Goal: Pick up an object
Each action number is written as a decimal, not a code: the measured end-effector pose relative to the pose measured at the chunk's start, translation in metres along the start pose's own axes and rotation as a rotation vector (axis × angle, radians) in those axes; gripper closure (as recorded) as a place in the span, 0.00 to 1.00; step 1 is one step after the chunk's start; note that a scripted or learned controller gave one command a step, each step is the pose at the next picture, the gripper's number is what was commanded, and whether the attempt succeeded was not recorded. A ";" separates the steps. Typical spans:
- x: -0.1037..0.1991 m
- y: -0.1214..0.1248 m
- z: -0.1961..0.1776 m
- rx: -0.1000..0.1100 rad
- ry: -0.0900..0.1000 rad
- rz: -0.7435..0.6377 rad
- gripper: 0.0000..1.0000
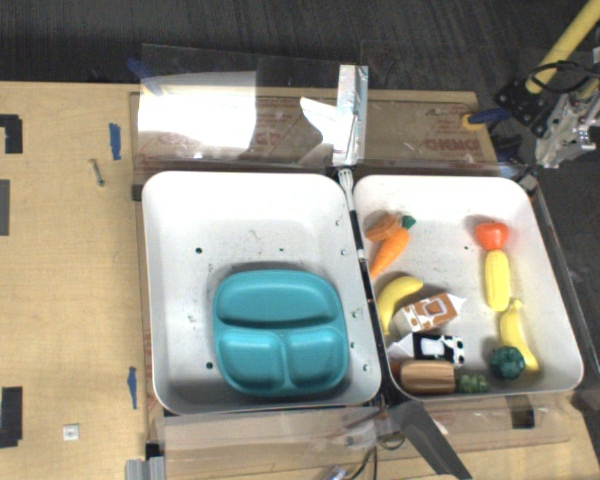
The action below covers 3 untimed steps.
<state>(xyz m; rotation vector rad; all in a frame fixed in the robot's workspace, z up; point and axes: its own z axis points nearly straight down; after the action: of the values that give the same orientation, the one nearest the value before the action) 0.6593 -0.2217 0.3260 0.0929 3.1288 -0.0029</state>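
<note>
The right bin [450, 203] holds several toy foods. An orange carrot [390, 245] lies against its left wall, with a yellow banana [398, 294] below it. A small brown and white carton [427, 313] sits over a black and white piece [440, 348] and a brown log-shaped piece [427, 375]. Along the right side are a red tomato [491, 234], a long yellow piece [496, 279], another yellow piece [516, 334] and a green broccoli [506, 362]. A small green bit [470, 381] lies at the front wall.
The left bin [180, 218] holds a teal compartment tray [278, 330] at its front. A clear plastic sheet and a metal divider [349, 113] stand behind the bins. A metal fixture with cables [568, 128] and a yellow tube [578, 26] sit at the upper right.
</note>
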 end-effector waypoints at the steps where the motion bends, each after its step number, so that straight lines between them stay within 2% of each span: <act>1: -0.002 0.001 -0.014 0.003 -0.015 -0.001 1.00; 2: -0.004 0.001 -0.027 0.005 -0.027 -0.001 1.00; 3: -0.002 -0.001 -0.012 -0.001 -0.001 -0.291 1.00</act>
<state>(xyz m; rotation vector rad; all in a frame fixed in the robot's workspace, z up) 0.6613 -0.2226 0.3379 -0.3623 3.1085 -0.0047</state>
